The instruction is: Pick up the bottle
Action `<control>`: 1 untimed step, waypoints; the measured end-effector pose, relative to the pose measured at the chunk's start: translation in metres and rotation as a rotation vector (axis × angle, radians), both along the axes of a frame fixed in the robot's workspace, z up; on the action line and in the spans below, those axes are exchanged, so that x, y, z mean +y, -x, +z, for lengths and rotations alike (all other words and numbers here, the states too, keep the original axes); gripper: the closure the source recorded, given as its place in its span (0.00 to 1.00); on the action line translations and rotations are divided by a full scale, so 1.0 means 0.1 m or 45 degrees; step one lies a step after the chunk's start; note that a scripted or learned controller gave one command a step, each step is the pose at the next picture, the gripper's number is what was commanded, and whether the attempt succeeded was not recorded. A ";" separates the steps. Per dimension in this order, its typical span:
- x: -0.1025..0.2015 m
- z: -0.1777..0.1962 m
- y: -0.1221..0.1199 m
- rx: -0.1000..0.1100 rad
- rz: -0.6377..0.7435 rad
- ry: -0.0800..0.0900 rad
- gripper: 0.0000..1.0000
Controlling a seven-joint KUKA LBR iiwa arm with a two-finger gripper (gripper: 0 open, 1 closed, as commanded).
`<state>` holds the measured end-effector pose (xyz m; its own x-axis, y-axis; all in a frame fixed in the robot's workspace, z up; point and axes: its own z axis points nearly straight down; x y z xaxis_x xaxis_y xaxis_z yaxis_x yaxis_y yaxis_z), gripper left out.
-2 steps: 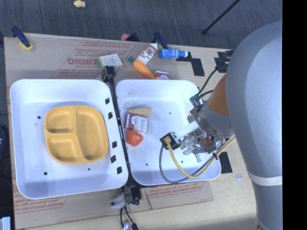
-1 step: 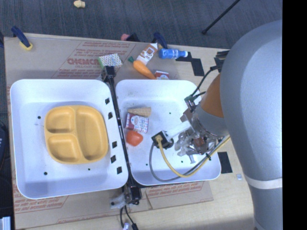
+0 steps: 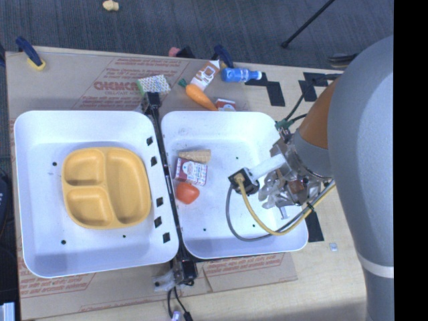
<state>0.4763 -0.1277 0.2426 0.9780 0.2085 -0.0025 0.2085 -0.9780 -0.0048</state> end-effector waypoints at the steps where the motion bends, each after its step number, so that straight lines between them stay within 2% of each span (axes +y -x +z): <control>1: -0.26 -0.22 0.01 0.003 -0.001 -0.001 1.00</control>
